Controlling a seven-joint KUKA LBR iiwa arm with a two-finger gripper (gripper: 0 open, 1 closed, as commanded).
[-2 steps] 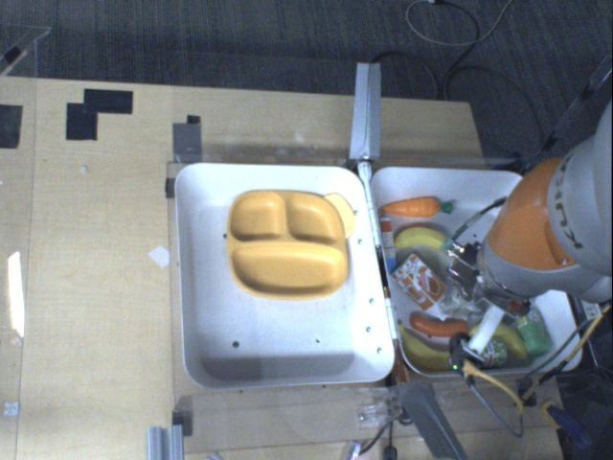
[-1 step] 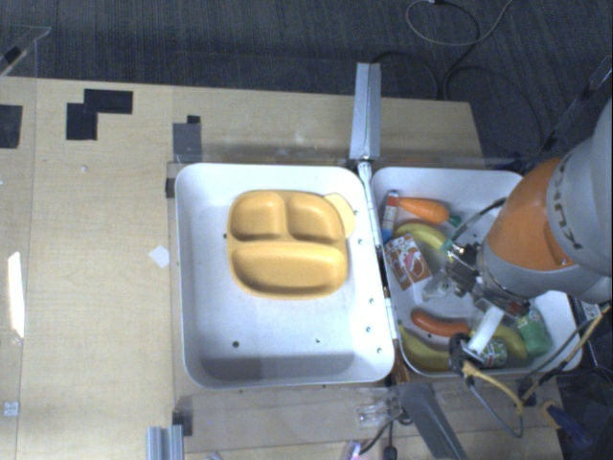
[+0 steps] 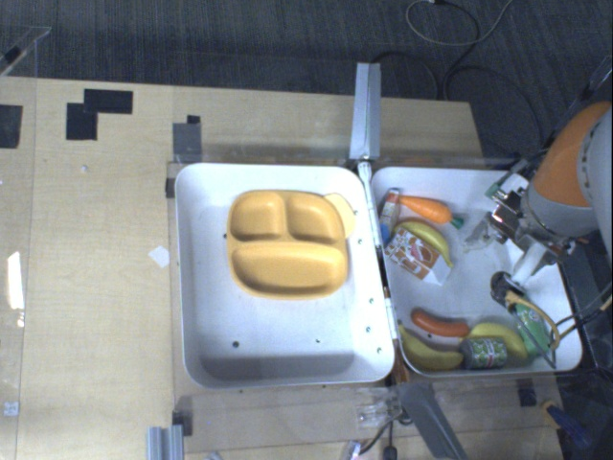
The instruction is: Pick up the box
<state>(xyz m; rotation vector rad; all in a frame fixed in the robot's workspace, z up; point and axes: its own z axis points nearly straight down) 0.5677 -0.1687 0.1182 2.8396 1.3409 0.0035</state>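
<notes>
The box (image 3: 416,256) is small and white with a red picture on its face. It lies tilted at the left side of the right bin (image 3: 479,182), leaning against a yellow banana (image 3: 433,237). My gripper (image 3: 510,247) hangs over the right part of the same bin, well to the right of the box and apart from it. Nothing is visibly held in it.
An orange carrot (image 3: 424,207) lies behind the box. A red sausage (image 3: 440,324), another banana (image 3: 428,356), a green can (image 3: 487,351) and a green packet (image 3: 535,329) crowd the bin's front. The left bin (image 3: 201,286) holds a yellow divided tray (image 3: 285,241).
</notes>
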